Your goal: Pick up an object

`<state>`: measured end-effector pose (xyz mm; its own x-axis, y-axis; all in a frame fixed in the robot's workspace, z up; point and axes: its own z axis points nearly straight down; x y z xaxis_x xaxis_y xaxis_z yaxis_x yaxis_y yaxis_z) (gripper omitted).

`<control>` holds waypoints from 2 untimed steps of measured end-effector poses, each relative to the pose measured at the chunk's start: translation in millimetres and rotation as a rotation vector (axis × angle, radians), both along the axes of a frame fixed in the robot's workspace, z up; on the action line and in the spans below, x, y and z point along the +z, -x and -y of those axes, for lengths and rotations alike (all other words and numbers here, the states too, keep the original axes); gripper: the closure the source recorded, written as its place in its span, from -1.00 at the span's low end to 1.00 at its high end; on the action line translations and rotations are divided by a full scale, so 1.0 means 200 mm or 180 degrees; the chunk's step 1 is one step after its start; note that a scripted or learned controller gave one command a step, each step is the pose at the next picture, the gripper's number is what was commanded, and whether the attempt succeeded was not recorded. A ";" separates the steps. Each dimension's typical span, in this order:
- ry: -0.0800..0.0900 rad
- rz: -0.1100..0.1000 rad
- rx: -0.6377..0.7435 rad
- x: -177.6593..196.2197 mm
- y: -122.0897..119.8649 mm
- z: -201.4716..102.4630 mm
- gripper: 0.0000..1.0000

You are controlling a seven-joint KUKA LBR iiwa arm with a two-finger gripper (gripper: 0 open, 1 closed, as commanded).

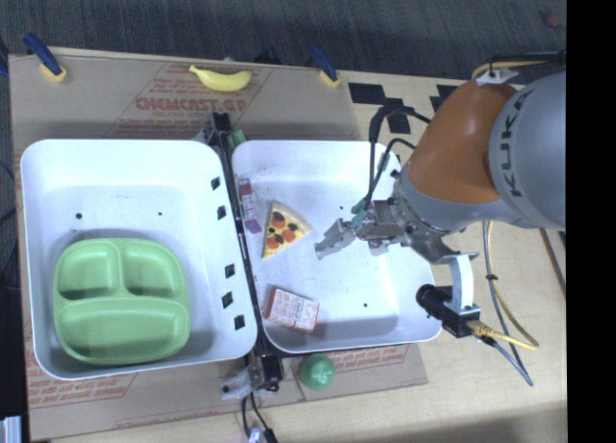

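My gripper (332, 240) hangs over the middle of the right bin (318, 156), pointing left, with the grey and orange arm (472, 157) behind it. A toy pizza slice (285, 230) lies on the bin floor just left of the gripper tip, a small gap apart. Near the bin's front left corner lies a small red and white box (292, 308). A thin pink and purple item (248, 203) rests against the bin's left wall. I see nothing held at the gripper tip.
The left bin (115, 167) holds a green divided plate (120, 297). A yellow banana (221, 76) lies on the cardboard behind the bins, and a green ball (317, 371) sits in front of the right bin. Blue clamps (44, 56) hold the cardboard's back edge.
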<state>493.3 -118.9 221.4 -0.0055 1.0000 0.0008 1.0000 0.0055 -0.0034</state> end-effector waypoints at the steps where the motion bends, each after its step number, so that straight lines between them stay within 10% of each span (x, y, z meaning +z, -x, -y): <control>1: 0.0000 0.0000 0.0000 0.00 0.00 0.00 -1.00; 2: 0.0000 0.0000 0.0000 0.00 0.00 0.00 -1.00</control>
